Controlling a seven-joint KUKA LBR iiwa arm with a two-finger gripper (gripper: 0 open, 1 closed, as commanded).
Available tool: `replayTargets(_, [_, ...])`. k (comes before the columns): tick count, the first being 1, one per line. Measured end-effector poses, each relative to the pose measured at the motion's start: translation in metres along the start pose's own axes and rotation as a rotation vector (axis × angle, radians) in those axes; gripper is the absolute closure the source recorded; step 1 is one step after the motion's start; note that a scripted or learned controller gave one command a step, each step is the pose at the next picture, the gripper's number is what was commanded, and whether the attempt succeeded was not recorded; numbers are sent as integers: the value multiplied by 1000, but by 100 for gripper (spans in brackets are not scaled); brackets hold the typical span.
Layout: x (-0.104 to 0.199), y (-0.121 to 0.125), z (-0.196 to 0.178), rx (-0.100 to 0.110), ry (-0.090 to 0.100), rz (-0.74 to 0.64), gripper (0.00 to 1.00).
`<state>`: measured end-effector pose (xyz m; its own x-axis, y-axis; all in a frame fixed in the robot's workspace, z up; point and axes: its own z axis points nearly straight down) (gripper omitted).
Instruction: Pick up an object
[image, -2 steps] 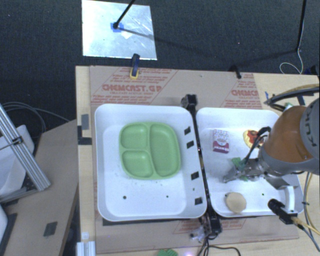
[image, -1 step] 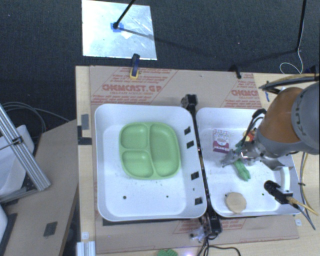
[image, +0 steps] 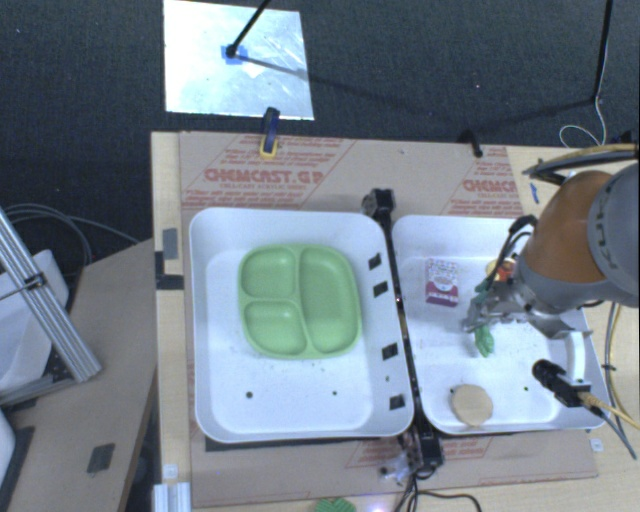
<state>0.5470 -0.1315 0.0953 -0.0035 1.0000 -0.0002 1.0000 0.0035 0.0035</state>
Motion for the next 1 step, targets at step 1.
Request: replayTargets(1, [76,16,-95,-7,2,-9,100])
